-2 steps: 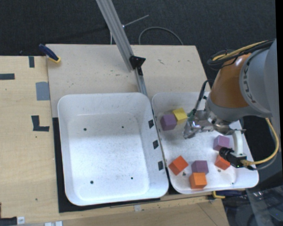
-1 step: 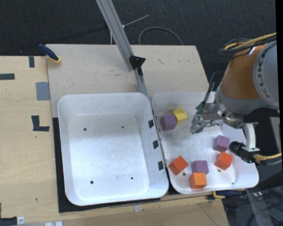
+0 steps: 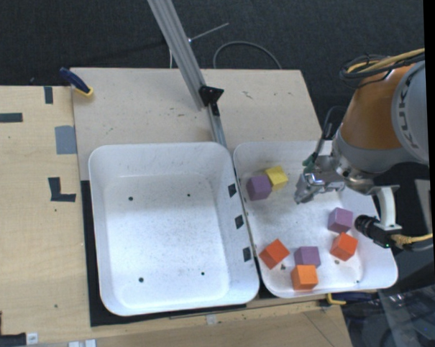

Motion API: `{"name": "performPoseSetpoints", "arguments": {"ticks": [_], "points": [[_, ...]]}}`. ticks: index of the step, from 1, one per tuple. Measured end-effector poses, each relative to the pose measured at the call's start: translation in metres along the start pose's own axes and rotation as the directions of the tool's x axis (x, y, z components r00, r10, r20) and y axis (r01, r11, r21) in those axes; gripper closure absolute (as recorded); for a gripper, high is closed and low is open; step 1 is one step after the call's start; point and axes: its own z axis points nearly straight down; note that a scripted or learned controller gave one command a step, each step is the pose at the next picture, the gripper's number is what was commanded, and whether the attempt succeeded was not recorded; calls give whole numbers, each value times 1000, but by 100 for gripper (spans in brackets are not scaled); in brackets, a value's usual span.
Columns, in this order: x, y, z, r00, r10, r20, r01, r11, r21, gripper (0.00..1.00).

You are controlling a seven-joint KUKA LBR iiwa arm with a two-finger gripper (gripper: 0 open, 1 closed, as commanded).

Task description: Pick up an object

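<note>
Hovering over the right bin (image 3: 366,274), the gripper (image 3: 305,193) is mid-approach; its grasp cannot be told; next, descend on a cube.

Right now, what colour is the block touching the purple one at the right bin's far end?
Yellow block, seen in the camera view.

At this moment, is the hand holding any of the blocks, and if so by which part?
Nothing is visibly held. The hand hangs over a bare patch of the right bin, apart from the yellow block and purple block beside it.
</note>
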Motion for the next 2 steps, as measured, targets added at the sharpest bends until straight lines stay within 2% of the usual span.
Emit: {"name": "performPoseSetpoints", "arguments": {"ticks": [1, 2], "points": [[47, 21, -13, 1000, -5, -2, 5, 1000, 0, 100], [99, 54, -7, 1000, -6, -1, 6, 1000, 0, 100]]}}
